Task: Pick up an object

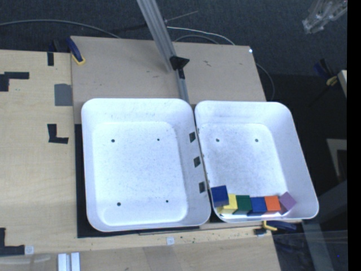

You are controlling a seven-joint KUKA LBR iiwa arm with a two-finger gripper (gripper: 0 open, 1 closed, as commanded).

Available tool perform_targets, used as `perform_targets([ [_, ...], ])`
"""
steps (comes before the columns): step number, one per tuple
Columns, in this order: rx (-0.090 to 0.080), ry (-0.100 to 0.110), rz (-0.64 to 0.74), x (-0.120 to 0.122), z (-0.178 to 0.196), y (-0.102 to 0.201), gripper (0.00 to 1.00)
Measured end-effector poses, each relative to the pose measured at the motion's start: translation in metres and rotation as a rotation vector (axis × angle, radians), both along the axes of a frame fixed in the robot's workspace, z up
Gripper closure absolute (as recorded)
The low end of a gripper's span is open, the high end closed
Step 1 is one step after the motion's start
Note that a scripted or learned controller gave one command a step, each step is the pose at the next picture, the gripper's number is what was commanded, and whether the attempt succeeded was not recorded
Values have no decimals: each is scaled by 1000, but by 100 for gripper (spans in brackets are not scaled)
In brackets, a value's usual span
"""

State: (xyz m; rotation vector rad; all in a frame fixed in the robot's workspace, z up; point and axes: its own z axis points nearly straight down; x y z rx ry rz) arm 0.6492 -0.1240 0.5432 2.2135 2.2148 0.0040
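Six small blocks (251,202) line the right bin's (293,151) near edge, well apart from the gripper (324,11) above its far right corner.

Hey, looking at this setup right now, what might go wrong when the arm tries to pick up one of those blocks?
1. The small coloured blocks, from the blue cube to the purple block, sit packed in a row, so fingers may find no gap or nudge neighbours.
2. They crowd the near wall of the right white bin, so a finger may strike the rim.
3. The gripper hangs far off at the upper right, leaving a long approach.
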Motion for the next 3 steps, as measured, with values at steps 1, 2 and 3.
perform_targets([
  [1,2,9,2,-2,7,3,100],
  [2,4,11,-4,-42,0,-40,100],
  [3,3,9,1,-40,10,-36,100],
])
